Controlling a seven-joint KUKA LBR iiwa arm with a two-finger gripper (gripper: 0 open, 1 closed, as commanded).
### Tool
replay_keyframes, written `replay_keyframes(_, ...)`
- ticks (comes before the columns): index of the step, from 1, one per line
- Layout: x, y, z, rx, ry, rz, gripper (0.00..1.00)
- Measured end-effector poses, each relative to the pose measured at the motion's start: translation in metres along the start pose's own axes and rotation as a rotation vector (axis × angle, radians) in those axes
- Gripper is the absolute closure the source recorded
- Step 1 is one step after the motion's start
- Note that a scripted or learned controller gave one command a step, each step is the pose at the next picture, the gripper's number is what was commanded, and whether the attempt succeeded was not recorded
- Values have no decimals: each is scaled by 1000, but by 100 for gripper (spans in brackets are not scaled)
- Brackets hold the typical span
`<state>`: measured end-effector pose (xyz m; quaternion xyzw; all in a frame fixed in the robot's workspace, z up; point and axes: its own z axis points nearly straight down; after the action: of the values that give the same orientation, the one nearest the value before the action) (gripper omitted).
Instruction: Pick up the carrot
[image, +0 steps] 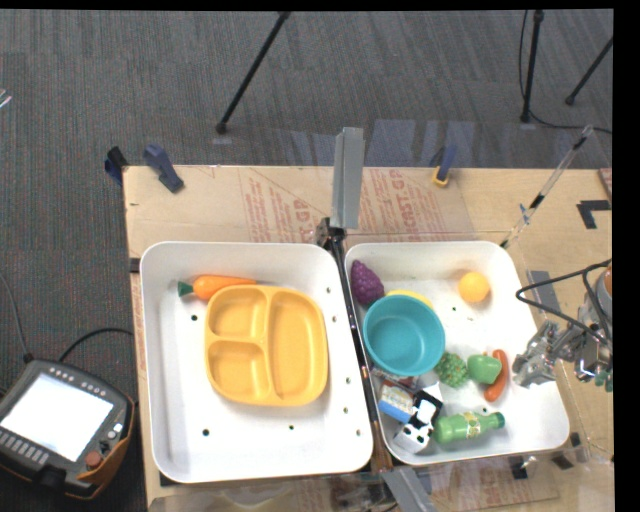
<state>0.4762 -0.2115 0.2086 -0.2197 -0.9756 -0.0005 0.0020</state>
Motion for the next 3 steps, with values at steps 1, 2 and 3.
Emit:
replay_keyframes(1, -2, 4, -3, -1, -4, -124, 100)
replay_keyframes(2, -1, 3, -15, -1, -7, -211, 100)
replay_keyframes(3, -1, 2, -26, 0, -8, -507, 100)
